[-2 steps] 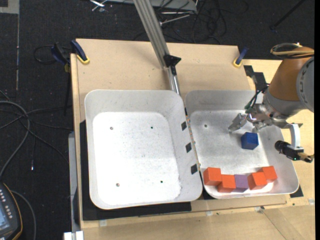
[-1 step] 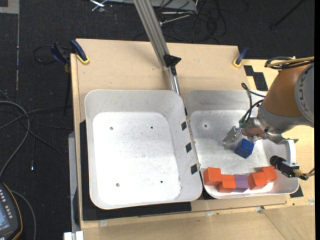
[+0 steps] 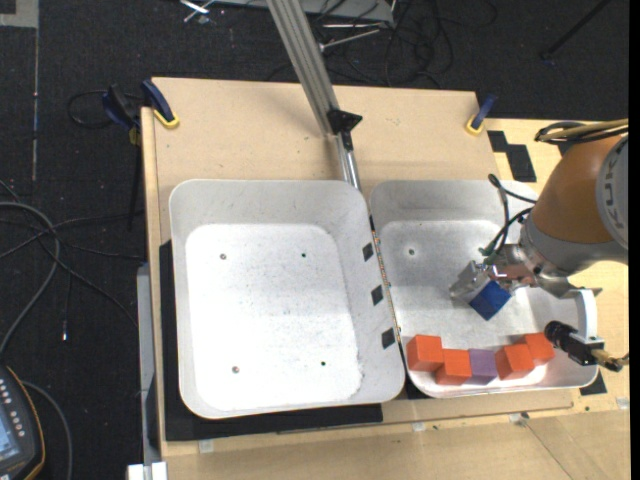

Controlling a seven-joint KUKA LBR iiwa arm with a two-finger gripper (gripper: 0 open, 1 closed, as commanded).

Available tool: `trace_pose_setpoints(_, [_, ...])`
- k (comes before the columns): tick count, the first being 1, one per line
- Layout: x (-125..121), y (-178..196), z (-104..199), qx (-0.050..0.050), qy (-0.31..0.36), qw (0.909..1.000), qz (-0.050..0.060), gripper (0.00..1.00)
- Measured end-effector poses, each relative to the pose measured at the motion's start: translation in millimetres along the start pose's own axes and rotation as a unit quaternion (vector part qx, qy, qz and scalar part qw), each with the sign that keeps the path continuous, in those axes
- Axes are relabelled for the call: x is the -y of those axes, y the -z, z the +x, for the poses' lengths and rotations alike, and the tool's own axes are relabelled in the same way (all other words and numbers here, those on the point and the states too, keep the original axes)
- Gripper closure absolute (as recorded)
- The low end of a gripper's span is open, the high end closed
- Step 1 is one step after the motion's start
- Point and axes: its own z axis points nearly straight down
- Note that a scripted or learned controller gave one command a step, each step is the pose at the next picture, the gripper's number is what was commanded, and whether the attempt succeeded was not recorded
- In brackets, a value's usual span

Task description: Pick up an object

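Two shallow white bins sit side by side on the table (image 3: pixel 250 133), and the work is all in the right bin (image 3: pixel 430 218). The gripper (image 3: pixel 478 286) is low over that bin's floor with a blue block (image 3: pixel 490 300) at its tip; the block appears pinched between the metal fingers, tilted on a corner, though the slanted view leaves it unsure whether it is truly clear of the bin floor. I judge the step in hand to be the grasp itself, just at or after closing, with the lift not yet shown. The next move calls for a straight rise, slow enough that a block caught on its edges does not twist out, and high enough to clear the bin wall. Along the near wall of the same bin lies a row of other blocks: an orange block (image 3: pixel 427 351), a second orange one (image 3: pixel 456 365) touching it, a purple block (image 3: pixel 483 365) beside that, and two more orange blocks (image 3: pixel 527 355) at the right end. These are near the gripper but apart from it. The left bin (image 3: pixel 270 298) has a speckled white floor. The table is pale wood, with blue and yellow clamps (image 3: pixel 158 105) at its far corners, a metal pole (image 3: pixel 305 53) slanting across it, and dark carpet with cables around.
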Motion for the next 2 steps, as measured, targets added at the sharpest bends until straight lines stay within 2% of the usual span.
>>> trace_pose_setpoints(1, [0.4, 121.7, -9.8, 0.001, 0.001, 1.0000, -0.004, 0.00])
trace_pose_setpoints(2, [6.0, 11.8, -21.7, 0.000, 0.002, 1.0000, -0.002, 0.00])
